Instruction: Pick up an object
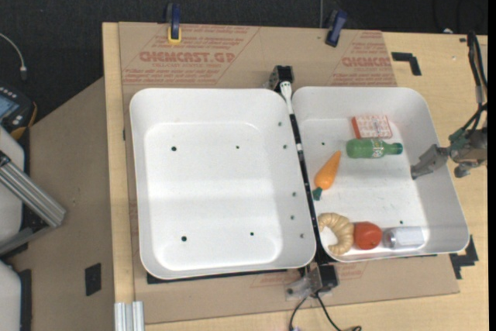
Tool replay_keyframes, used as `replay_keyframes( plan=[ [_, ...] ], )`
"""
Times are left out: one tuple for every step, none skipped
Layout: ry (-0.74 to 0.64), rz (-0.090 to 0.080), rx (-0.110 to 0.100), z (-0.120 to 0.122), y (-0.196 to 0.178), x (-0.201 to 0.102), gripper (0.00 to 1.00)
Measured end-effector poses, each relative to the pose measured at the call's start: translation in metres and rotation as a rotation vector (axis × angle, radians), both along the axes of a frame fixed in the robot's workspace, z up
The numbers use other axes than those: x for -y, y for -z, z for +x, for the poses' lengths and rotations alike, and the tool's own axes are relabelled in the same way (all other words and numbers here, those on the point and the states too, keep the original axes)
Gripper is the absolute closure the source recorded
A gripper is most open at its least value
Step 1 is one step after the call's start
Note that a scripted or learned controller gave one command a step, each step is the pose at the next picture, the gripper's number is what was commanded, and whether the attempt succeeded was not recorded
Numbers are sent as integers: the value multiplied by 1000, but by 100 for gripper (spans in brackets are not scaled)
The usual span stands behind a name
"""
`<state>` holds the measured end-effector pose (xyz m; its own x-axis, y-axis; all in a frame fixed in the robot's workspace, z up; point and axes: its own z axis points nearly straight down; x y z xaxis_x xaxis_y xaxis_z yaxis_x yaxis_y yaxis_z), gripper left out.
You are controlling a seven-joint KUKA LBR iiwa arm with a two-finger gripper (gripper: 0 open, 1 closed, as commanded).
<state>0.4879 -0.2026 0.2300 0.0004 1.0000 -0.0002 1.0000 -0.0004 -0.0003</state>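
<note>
Reaching in at the right edge, the end effector (428, 161) hangs over the right bin's (434, 116) rim; how its grip stands cannot be told. That bin holds a green bottle (373, 149), a carrot (328, 170), a red-patterned box (371, 126), a croissant (336, 231), a red piece (367, 235) and perhaps a clear container (404, 237). The left bin (209, 105) sits beside it on the counter (116, 167).

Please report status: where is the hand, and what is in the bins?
Hand at right bin's right rim, holding nothing. Carrot, bottle, box, croissant untouched.
</note>
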Motion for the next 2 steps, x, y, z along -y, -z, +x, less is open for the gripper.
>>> replay_keyframes(
  plan=[
    [-3,-4,6,75,-8,22,0],
    [-3,-3,7,141,6,21,0]
  ],
)
